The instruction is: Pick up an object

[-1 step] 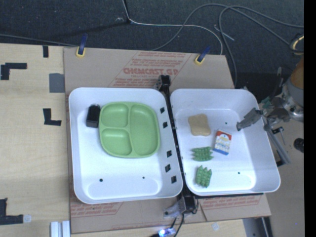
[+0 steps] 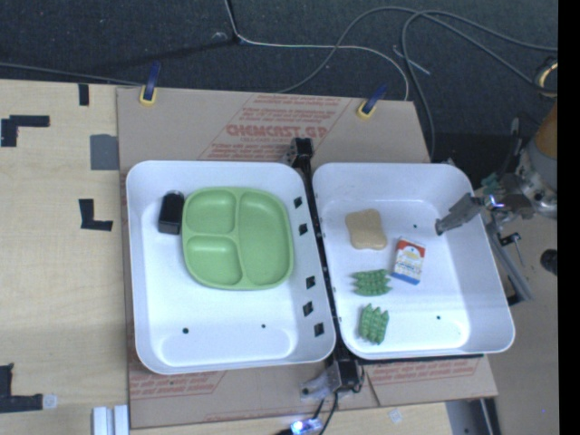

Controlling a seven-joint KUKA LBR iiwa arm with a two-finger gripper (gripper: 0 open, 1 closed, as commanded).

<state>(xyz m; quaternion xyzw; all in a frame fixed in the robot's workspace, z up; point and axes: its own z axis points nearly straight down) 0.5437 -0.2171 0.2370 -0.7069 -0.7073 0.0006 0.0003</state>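
Note:
The right bin (image 2: 453,333) holds a tan, bread-like block (image 2: 366,229), a small blue, white and red box (image 2: 409,262) and two green knobbly pieces (image 2: 371,284) (image 2: 372,323). In the left bin (image 2: 217,347) lie a green divided plate (image 2: 238,238) and a small black object (image 2: 170,213) beside the plate's left edge. My gripper (image 2: 450,220) hangs over the right bin's right rim, to the right of the box and apart from every object. Nothing shows in its grasp.
Cables (image 2: 362,34) trail across the dark surface behind the bench. Black clips (image 2: 308,270) line the seam between the two bins. The arm's wrist (image 2: 535,188) stands at the right edge. Cardboard (image 2: 272,125) lies beneath the bins.

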